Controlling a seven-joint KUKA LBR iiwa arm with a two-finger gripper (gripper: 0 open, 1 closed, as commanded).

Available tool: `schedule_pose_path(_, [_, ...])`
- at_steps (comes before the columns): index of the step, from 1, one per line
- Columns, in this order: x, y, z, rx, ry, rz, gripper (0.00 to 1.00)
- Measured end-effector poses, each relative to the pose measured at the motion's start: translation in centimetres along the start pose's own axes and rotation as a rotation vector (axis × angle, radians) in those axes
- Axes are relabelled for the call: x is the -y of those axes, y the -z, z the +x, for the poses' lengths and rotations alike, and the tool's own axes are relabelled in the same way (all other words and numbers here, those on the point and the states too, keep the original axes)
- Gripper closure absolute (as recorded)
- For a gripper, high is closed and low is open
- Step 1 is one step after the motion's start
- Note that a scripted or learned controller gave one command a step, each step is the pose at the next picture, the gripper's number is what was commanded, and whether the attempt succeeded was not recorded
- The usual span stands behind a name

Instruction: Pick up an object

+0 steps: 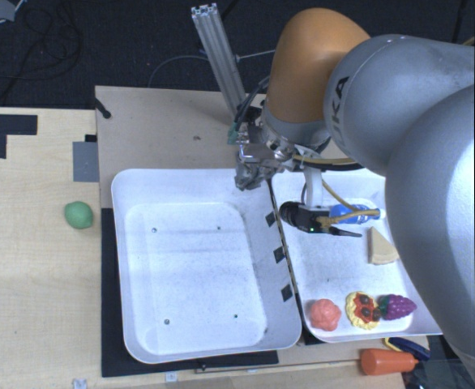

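A green ball (79, 215), a pink lump (325, 314), purple grapes (397, 305), white bins (140, 189), grey-and-orange arm (400, 79).

Grey arm (400, 120) from the right — orange-banded wrist bent, pincer (250, 173) pointed down.

**One fixed camera, high above the tabletop, looking down at a slant**

A single view covers the scene. The camera sits above the tabletop (27, 282) and tilts toward twelve o'clock, where the surface gives way to dark floor and cables. It stands far enough back to take in the whole left bin (140, 186), which fills the centre, and most of the right bin (335, 331) at four o'clock, partly hidden by the arm. The arm (400, 136) enters from three o'clock and, being much nearer the lens, looms large over the upper right quarter. The tabletop's near edge runs along six o'clock.
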State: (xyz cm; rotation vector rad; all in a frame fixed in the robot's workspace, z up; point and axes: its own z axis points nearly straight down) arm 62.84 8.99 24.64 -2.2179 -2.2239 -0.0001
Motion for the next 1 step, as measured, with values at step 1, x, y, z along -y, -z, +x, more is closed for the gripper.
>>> schedule_pose_path(1, [0.01,0.01,-0.09,0.001,-0.001,0.000,0.00])
